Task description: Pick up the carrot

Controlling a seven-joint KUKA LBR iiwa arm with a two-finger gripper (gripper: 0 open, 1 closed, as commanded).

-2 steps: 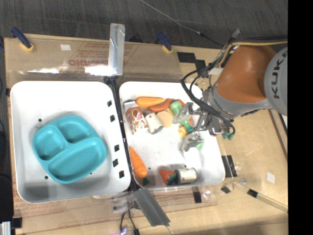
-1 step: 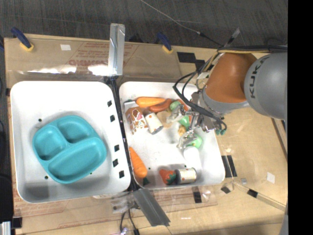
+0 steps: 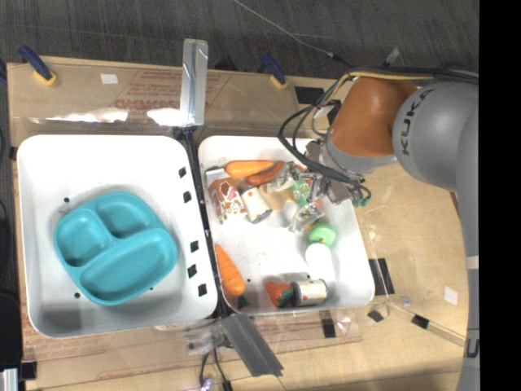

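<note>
Carrot (image 3: 229,273) lies against the right bin's (image 3: 352,279) seven o'clock wall, well apart from the gripper (image 3: 308,195) hovering at one o'clock over clutter. Finger opening: cannot tell. A descent here risks grabbing the wrong toy.

the bench (image 3: 423,243) is light brown, covered at the back by a taped cardboard sheet (image 3: 106,96). two white bins sit on it side by side, touching: the left bin (image 3: 32,218) and the right bin (image 3: 358,275). blue clamps (image 3: 37,63) grip the back edge.
</note>
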